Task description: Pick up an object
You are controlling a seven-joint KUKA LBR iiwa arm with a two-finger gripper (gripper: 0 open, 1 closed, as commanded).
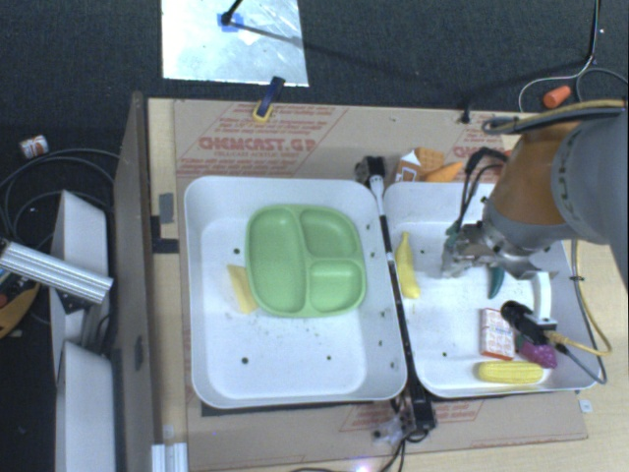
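Note:
My gripper [455, 261] hangs low over the left half of the right bin [428, 374], with the grey arm and its orange band reaching in from the right. A yellow banana-shaped piece [405, 264] lies along that bin's left wall, just left of the gripper. Just right of the gripper, a teal piece [494, 281] pokes out from under the wrist. Toward the front right of the bin lie a red-and-white packet [494, 332], a purple piece [537, 354] and a yellow corn cob [509, 372].
The left bin [211, 362] holds a green divided plate [303, 261], with a small yellow piece [239, 288] beside the plate's left edge. An orange item [440, 171] lies on the cardboard behind the right bin.

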